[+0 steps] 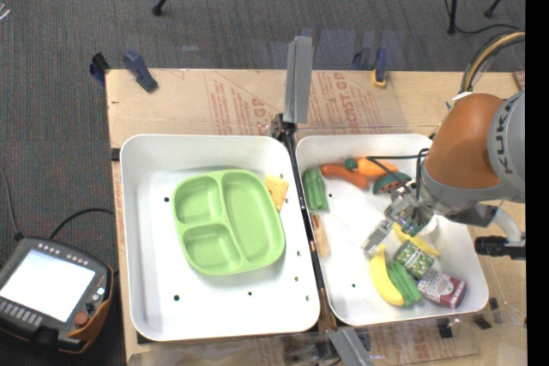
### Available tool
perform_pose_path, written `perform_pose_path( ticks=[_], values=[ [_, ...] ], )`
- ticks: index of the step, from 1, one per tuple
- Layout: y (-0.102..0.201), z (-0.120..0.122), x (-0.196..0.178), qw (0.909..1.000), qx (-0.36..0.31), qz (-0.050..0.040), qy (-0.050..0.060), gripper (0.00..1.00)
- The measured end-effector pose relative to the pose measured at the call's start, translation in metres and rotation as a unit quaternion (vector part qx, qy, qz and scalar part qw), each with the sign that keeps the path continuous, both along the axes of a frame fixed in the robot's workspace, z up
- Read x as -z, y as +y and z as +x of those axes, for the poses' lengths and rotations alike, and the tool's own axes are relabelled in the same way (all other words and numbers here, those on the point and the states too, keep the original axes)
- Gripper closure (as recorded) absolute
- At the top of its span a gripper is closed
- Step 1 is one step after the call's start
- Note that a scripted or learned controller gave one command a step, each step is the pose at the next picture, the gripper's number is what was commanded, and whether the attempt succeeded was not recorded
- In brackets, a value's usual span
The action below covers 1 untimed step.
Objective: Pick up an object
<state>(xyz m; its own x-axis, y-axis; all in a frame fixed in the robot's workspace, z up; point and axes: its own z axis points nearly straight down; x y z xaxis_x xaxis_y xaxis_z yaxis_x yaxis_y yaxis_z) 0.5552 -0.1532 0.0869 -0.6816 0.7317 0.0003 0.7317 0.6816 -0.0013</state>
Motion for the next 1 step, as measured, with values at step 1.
perform_pose_path(
  ticks=[1],
  values=[
    [0.0007, 0.0006, -0.0096, 1.0, -0.001, 0.0008, 0.0, 1.0]
  ],
)
